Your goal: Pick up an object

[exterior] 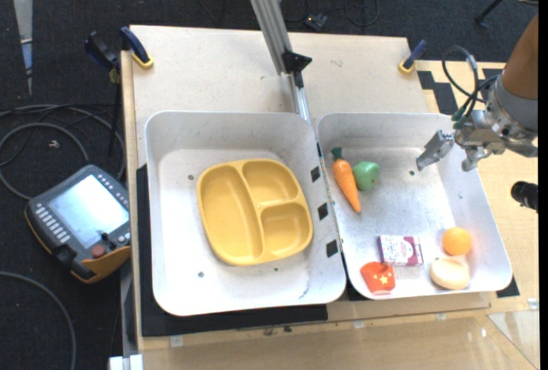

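2 shallow white bins sit side by side on the bench, and the arm (524,77) reaches in from the right edge over the upper right corner of the right bin (402,133). Its wrist is angled down and to the left, with cables looping above it. The gripper (452,152) hangs over the bin's upper right area, its 2 fingers spread apart with nothing between them; one finger (432,150) points down-left toward the bin floor, the other sits nearer the bin's right wall. In the right bin, an orange carrot (347,183) lies at a slant near the left wall, touching a green round object (367,175) just beside it. Along the lower part of that bin lie a red object (378,277), a small pink-and-white box (400,250), an orange ball (456,241) and a pale cream object (449,273), all well apart from the gripper. The left bin (171,188) holds a yellow divided plate (255,211) with 3 compartments, resting roughly in its middle.
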`<action>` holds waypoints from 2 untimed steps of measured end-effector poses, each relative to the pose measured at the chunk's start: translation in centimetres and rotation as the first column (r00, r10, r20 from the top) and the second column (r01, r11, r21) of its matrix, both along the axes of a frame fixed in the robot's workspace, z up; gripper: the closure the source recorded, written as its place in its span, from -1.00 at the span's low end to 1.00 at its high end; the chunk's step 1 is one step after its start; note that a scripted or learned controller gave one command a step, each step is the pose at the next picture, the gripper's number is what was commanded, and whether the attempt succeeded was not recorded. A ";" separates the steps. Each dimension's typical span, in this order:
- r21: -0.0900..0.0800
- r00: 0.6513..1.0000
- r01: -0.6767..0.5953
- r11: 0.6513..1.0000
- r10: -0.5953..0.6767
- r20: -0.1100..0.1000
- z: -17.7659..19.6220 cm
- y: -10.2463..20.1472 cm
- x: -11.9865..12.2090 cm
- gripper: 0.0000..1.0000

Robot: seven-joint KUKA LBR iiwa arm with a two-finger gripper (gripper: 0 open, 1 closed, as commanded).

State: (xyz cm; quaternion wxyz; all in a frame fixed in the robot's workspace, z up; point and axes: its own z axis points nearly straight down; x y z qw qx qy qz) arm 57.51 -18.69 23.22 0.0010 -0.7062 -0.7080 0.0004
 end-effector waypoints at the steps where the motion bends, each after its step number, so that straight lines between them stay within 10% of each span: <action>1: 0.000 1.000 0.000 1.000 0.000 0.000 0.0 0.0 0.0 -1.00; 2: 0.001 1.000 0.002 1.000 -0.002 -0.005 -6.3 0.3 0.3 -1.00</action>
